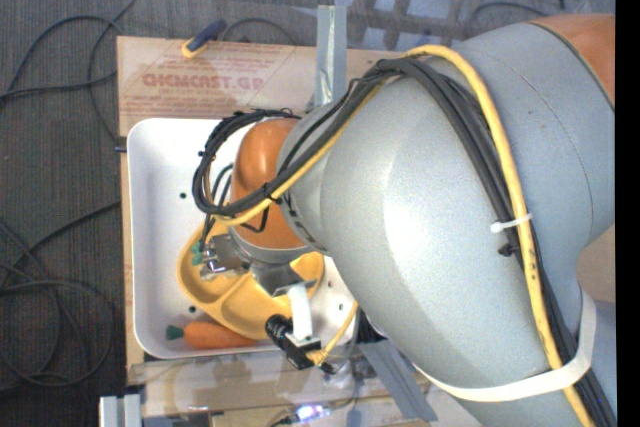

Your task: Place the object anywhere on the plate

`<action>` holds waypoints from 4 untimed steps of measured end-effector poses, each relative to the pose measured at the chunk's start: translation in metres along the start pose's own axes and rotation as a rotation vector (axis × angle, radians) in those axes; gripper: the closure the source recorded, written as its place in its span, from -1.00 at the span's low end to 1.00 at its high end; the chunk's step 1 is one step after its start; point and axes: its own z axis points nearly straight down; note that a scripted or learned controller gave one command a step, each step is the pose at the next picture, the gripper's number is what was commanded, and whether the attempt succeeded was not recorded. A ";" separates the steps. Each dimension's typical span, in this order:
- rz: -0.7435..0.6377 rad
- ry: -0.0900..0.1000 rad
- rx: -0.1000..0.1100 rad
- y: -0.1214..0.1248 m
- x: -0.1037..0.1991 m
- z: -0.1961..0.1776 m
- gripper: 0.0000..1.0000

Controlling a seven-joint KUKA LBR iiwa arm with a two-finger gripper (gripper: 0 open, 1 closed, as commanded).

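A yellow plate (232,303) lies in the front part of the left white bin (160,185), and the arm covers most of it. An orange carrot (212,336) with a green end lies on the bin floor by the front wall, right against the plate's near rim. My gripper (218,260) hangs below the orange wrist band (262,165), over the plate's left part and just behind the carrot. The wrist and cables block the gripper from above.
The grey arm body (450,215) spans the middle and right of the view and hides the right bin. Behind the left bin lies cardboard with red lettering (200,80), with a small blue and yellow tool (203,35) on it. Cables trail over the carpet at the left.
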 end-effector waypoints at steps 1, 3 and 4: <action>0.509 -0.020 0.034 -0.003 0.023 -0.075 1.00; 0.426 -0.025 0.042 -0.003 0.038 -0.044 1.00; 0.539 0.002 0.005 -0.002 0.001 -0.008 1.00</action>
